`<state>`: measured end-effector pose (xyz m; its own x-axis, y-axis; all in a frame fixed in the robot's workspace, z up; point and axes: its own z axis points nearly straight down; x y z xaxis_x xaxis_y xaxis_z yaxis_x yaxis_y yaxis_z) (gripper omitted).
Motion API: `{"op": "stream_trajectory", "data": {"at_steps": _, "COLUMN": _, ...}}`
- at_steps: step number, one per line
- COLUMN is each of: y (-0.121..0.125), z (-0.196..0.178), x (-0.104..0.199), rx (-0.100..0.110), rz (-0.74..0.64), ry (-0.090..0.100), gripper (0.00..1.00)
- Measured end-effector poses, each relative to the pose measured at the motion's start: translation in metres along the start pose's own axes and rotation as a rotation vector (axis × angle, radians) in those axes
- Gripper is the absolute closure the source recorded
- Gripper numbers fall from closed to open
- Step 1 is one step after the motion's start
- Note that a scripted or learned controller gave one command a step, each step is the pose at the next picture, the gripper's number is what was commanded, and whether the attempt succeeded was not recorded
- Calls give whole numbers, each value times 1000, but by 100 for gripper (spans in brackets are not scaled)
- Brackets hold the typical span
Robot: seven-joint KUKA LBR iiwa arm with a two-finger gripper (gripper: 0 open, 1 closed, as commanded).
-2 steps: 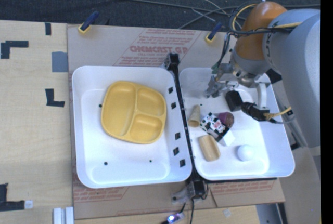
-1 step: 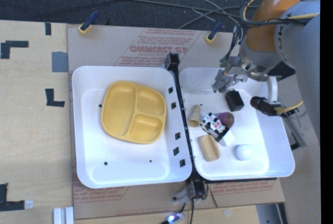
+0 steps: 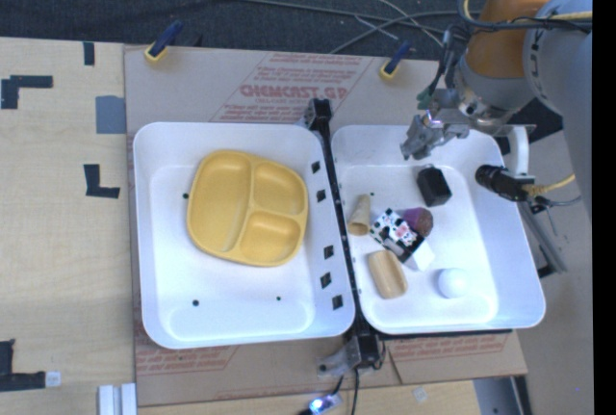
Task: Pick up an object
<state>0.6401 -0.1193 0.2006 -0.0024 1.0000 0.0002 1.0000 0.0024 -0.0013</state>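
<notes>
My gripper point(image 3: 420, 145) hangs over the back of the right bin point(image 3: 481, 312), with nothing visible between its fingers. Just below and to its right lies a small black block point(image 3: 433, 185). Further forward sit a tan cone-shaped piece point(image 3: 360, 213), a black-and-white spotted toy point(image 3: 394, 230) against a purple object point(image 3: 419, 220), a tan bread-like roll point(image 3: 387, 273) and a white ball point(image 3: 451, 283). The left bin point(image 3: 164, 302) holds a yellow divided plate point(image 3: 247, 207).
The grey arm with its orange band point(image 3: 515, 13) comes in from the upper right, above the right bin's back corner. Black clips point(image 3: 327, 254) run along the divider between the bins. Cables cross the dark floor behind the bench.
</notes>
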Motion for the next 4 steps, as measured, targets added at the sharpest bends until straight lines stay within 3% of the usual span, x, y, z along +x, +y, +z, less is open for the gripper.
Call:
{"op": "stream_trajectory", "data": {"at_steps": 1, "y": 1, "z": -19, "x": 1, "rx": 2, "rz": 0, "ry": 1, "gripper": 100}}
{"op": "stream_trajectory", "data": {"at_steps": 4, "y": -41, "z": 10, "x": 148, "rx": 7, "rz": -3, "ry": 0, "gripper": 100}}
